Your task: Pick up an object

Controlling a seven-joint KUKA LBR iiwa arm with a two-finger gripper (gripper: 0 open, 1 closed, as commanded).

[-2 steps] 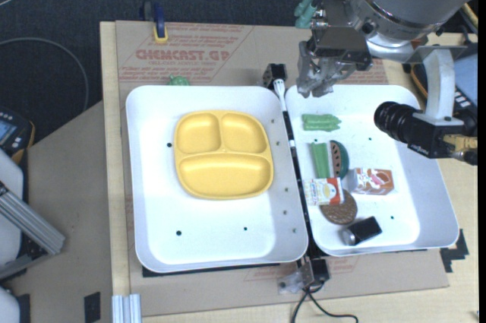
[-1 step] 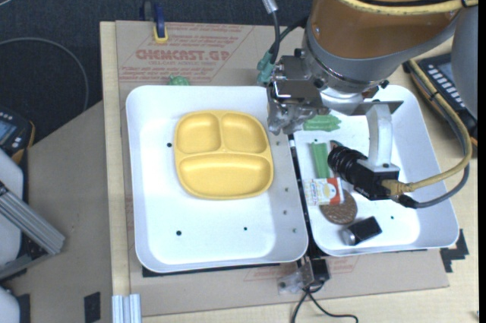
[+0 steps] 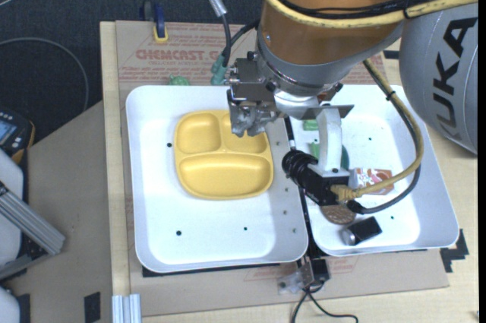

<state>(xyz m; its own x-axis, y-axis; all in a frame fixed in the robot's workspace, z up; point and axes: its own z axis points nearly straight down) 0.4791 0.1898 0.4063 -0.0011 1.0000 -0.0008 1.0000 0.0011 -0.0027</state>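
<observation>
You've got two white bins side by side on the table [image 3: 76, 200]. The L bin [image 3: 152, 185] holds one thing: a yellow tray [image 3: 224, 169], sitting approx centre and nudged toward 12 o'clock. The tray is split into compartments, w/ a wide one along its 6 o'clock side and smaller ones along its 12 o'clock side.

Your end effector [image 3: 247, 120] hangs over the tray's 1 o'clock corner, above the small compartment there and near the divider btwn the bins. You can't tell from this angle whether it's released or clenched, and nothing shows gripped in it. The tray lies flat on the bin floor.

The R bin [image 3: 402, 215] carries the small stuff:
- A red-and-white packet [image 3: 370, 178] sits approx centre.
- A brown round disc [image 3: 338, 213] is at 7 o'clock, partly under a cable.
- A black block [image 3: 367, 229] lies just beside the disc, toward 6 o'clock near the bin's rim.
- A green bit [image 3: 311, 124] is at 11 o'clock, mostly hidden by the arm, so no ID on it.
</observation>
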